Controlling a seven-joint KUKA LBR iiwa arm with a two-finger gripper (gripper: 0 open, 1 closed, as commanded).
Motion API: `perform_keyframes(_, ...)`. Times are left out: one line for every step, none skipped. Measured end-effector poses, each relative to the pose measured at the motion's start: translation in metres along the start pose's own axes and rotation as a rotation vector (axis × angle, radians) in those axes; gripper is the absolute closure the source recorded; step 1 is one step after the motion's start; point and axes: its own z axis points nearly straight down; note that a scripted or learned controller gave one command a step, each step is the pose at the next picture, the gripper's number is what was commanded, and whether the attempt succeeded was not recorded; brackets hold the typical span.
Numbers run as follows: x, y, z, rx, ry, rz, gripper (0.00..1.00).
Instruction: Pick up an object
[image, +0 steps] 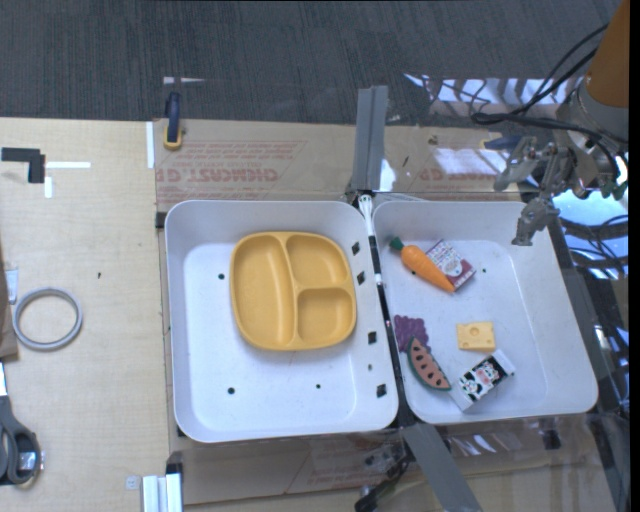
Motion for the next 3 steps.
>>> perform_keyframes(0.005,0.01,0.064,0.001,0.001,0.406,0.0)
perform_keyframes(-0.008,-0.003,0.157,0.002,0.002,0.821,0.0)
perform_keyframes(-0.006,0.052,0.173,0.002,0.003,1.033,0.0)
